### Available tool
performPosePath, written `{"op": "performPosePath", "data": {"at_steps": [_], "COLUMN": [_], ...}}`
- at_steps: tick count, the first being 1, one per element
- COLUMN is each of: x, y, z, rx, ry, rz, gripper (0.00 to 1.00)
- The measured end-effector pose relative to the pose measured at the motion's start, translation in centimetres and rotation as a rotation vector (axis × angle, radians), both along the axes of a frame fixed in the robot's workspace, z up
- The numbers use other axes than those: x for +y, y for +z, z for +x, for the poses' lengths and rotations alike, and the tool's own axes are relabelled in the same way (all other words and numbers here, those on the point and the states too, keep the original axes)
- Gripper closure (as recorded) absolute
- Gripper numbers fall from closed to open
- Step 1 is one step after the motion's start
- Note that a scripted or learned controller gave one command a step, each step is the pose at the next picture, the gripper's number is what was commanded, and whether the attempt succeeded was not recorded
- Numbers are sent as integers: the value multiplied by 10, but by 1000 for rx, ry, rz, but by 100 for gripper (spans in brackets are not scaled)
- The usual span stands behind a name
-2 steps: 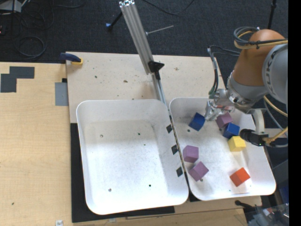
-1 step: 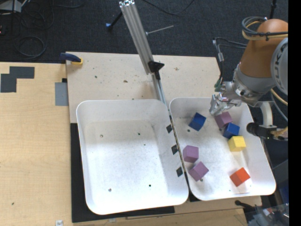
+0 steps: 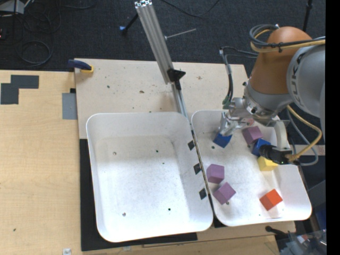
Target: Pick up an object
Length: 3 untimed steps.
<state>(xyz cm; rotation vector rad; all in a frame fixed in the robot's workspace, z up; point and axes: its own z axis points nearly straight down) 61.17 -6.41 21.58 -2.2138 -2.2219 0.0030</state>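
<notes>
The arm's jaws hang low over the far left part of the right bin (image 3: 304, 210), directly above a small blue block (image 3: 222, 140); whether they are clenched on it or released cannot be told from this angle; the block, a plain cube turned at a tilt, shows right at the jaws' tips, near the bin's left wall. Seven blocks are in this bin: two blue, three purple, one yellow, one orange; a purple block (image 3: 252, 134) lies just right of the jaws, with the second blue block (image 3: 259, 145) and the yellow block (image 3: 267, 164) close beside it; another purple block (image 3: 215, 172) and a third purple block (image 3: 224, 192) lie near each other by the left wall; the orange block (image 3: 271, 200) lies apart, toward the front right corner. The left bin (image 3: 89, 126) adjoins; three black clips (image 3: 197, 168) line the shared edge; a metal rail (image 3: 156, 36) slants across the tabletop (image 3: 122, 84) behind.
</notes>
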Motion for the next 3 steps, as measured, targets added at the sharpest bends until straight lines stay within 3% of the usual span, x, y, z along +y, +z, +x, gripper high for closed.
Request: {"op": "performPosePath", "data": {"at_steps": [3], "x": [158], "y": [25], "z": [-7], "rx": [-2], "ry": [1], "rz": [-1], "gripper": [100]}}
